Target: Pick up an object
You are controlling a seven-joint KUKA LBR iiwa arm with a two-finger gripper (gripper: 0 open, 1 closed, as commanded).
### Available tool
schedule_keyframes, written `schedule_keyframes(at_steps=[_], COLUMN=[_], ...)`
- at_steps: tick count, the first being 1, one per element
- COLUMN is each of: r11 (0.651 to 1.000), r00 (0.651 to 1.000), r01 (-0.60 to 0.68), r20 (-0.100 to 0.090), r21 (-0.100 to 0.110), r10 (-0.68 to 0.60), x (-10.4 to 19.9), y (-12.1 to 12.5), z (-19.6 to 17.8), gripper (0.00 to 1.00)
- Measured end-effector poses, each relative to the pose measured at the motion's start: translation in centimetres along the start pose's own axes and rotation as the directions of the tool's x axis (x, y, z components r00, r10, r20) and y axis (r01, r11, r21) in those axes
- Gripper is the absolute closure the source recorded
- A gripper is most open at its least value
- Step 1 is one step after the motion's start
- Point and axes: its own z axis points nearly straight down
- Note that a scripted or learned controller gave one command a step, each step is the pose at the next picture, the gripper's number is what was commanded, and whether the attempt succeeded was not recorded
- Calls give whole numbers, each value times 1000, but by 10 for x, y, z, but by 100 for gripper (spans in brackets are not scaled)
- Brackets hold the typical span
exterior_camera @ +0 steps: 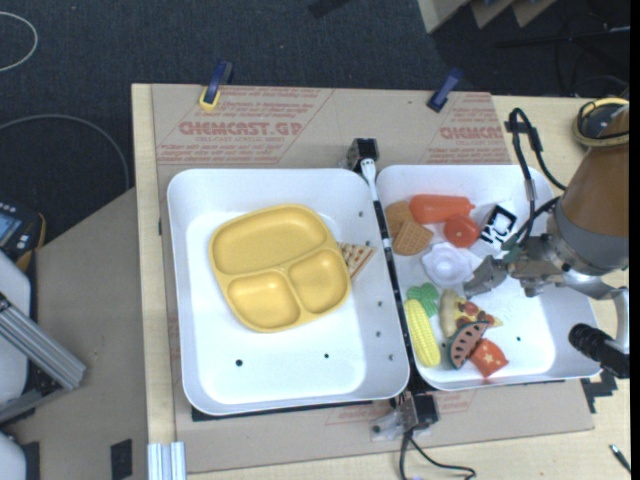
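"CHEMCAST GP" is printed on the counter (300,116) twice. The gripper (487,273) hovers in the right bin (560,353); its state cannot be told. Toy foods cluster just left: one corn cob (422,332), one tomato (461,231). One yellow divided plate (278,265) lies far left.

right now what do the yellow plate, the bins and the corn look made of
Yellow plate: likely moulded plastic, matte to satin; even colour, rounded compartment walls, soft highlights.
Bins: thin white plastic by the look, smooth and slightly glossy; rolled rims, rounded corners.
Corn: probably toy plastic, glossy; uniform bright yellow with regular rows of bumps. Rubber cannot be ruled out.
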Motion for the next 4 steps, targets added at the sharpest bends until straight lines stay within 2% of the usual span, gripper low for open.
schedule_keyframes(at_steps=[1, 2, 3, 4], r11=[1000, 1000, 1000, 1000], r00=[1000, 1000, 1000, 1000], r01=[3, 3, 4, 3], r20=[2, 0, 0, 2], r21=[-14, -8, -7, -16], r10=[-3, -3, -4, -3], x=[0, 2, 10, 9], y=[3, 0, 4, 5], z=[-6, 37, 97, 105], gripper=[0, 0, 0, 0])
